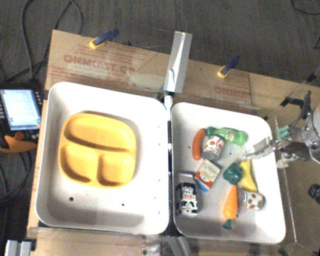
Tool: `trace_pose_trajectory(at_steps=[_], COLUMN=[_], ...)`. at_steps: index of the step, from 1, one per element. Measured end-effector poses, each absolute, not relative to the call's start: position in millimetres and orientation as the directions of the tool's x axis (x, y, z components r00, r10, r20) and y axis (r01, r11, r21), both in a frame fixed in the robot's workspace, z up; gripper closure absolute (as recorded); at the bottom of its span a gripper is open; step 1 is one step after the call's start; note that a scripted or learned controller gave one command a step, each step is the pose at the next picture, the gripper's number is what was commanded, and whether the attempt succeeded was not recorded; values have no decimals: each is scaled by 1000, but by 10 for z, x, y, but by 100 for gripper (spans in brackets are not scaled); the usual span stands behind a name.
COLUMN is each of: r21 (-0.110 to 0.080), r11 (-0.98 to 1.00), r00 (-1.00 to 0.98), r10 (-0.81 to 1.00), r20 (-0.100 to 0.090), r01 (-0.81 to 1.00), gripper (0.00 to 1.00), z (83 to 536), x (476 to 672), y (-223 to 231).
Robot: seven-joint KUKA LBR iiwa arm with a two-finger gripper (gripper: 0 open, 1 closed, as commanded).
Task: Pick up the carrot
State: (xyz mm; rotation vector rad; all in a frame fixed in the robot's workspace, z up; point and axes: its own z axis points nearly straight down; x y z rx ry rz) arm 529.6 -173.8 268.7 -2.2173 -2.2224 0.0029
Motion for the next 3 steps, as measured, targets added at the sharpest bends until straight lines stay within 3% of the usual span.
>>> trace_pose_trajectory(at_steps=[1,2,3], r21=[-1,-4,14], r11=[42,52,343], r00=[-42,-52,-342], r10=[999,999,939], r20=[-1,2,-12], r01=[999,999,939], gripper=[0,0,0], z=[2952,1646,908], x=[5068,4832,4889], y=[-2154,-2224,-1764])
